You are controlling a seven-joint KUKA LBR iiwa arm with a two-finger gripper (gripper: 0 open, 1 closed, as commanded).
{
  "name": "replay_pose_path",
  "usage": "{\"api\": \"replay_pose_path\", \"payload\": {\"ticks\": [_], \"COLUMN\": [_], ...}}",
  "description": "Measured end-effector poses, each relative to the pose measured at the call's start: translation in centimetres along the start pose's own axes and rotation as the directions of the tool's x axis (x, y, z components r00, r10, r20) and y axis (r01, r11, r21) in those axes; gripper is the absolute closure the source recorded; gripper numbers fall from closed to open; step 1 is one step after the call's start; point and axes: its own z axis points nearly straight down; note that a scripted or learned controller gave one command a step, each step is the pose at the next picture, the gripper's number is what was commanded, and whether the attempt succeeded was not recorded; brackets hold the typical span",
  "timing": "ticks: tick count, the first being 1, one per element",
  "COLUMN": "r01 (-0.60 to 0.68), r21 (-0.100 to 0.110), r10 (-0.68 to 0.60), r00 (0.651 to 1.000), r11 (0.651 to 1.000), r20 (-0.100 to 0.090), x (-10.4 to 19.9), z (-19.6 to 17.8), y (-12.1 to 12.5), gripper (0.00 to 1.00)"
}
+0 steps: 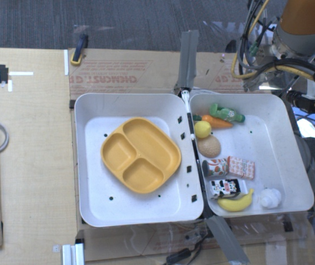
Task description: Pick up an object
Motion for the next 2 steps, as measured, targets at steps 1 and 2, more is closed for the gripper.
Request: {"api": "replay_pose_path", "payload": {"ticks": [1, 2], "r01": [0.139, -0.199], "r21": [-0.003, 0.000], "r10": [-0.139, 0.199], "r00": [0.990, 0.980], "r11": [0.990, 0.980], "r20": [0.001, -0.001], "x": [-8.0, -11.8], "z": [-7.7, -16.3], "y": [-5.4, -13.8], "gripper": [1.00, 1.00]}}
